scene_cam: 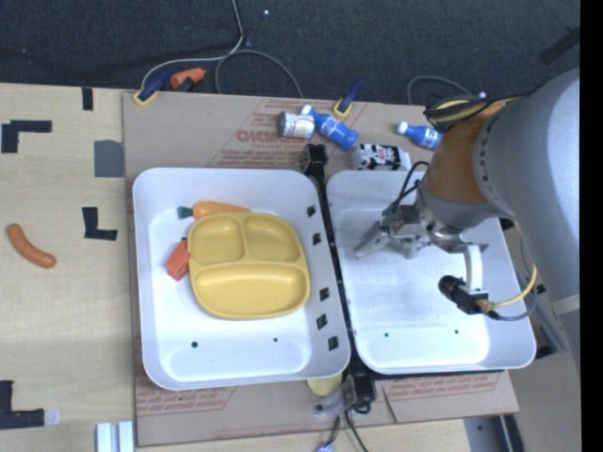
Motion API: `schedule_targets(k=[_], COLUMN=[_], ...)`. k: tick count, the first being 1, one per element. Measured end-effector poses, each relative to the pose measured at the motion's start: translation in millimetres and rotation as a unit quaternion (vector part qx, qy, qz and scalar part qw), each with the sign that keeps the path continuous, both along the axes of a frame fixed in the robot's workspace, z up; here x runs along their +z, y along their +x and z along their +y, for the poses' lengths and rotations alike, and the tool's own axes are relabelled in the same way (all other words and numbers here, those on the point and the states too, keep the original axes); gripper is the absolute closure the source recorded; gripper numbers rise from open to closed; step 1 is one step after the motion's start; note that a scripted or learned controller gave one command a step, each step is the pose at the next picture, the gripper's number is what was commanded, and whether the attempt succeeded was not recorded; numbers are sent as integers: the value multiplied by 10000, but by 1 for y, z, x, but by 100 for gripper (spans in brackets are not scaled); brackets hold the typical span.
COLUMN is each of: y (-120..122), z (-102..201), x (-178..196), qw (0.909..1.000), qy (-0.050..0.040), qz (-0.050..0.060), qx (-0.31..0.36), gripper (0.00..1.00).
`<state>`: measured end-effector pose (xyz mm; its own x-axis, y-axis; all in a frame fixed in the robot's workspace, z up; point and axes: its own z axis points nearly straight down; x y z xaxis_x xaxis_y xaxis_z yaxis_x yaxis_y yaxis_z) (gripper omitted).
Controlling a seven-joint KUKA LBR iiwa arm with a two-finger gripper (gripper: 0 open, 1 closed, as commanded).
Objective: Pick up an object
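Note:
In the left bin [165, 347] lies a yellow divided plate [250, 264]. An orange carrot [219, 209] lies along the plate's far edge, and a small orange-red piece [177, 260] touches its left side. My gripper [400, 234] hangs over the far left part of the right bin [415, 332], well apart from the plate and the items beside it. The grey arm with its orange band [462, 163] reaches in from the right and hides the bin's far right corner. Nothing is visibly held by the gripper.
Behind the bins, small blue and white bottles [332, 127] and a black and white item [381, 156] lie on the cardboard. A toy sausage [30, 246] lies on the bench far left. An orange clamp [188, 76] sits at the back. A black divider [327, 252] separates the bins.

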<state>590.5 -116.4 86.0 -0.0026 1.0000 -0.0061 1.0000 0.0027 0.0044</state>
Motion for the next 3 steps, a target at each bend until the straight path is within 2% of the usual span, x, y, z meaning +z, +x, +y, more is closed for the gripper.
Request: schedule_targets(k=[1, 2, 3], y=[82, -21, -97], z=[13, -4, -55], x=[12, 18, 0], qw=[10000, 10000, 10000], qy=[23, 34, 25], qz=[-12, 65, -5], qx=[12, -35, -33], gripper=[0, 0, 0])
